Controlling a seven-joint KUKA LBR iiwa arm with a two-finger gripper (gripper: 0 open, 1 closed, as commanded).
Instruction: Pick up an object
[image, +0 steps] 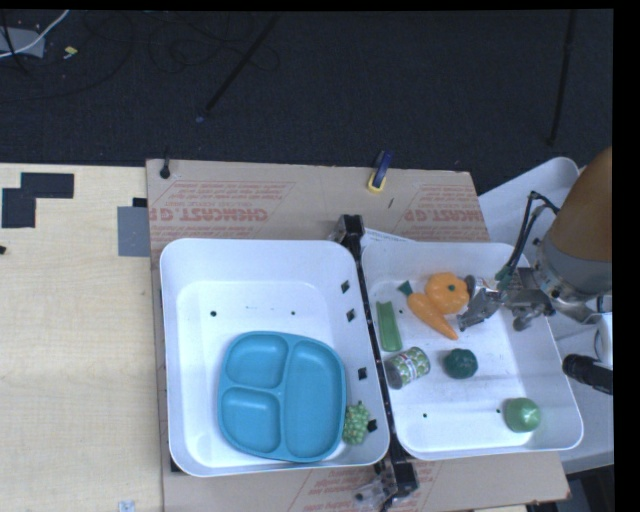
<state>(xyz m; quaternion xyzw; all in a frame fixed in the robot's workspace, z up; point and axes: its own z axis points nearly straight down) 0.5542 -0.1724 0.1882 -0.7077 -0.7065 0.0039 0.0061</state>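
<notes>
Beside the lime green ball (520, 413), the jaws (472, 312) touch the orange toy (440, 300); opening unclear.

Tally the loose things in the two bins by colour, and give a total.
Blue: 1, the divided plate
Orange: 1, the toy
Green: 4, the stick, dark ball, light ball, grape bunch
Silver: 1, the can
Total: 7

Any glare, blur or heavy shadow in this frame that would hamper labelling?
Camera view: lighting even and soft, no harsh glare on the white bins; shadows faint; the blue tray and orange toy read clearly; the gripper looks slightly soft, fine detail lost.
</notes>
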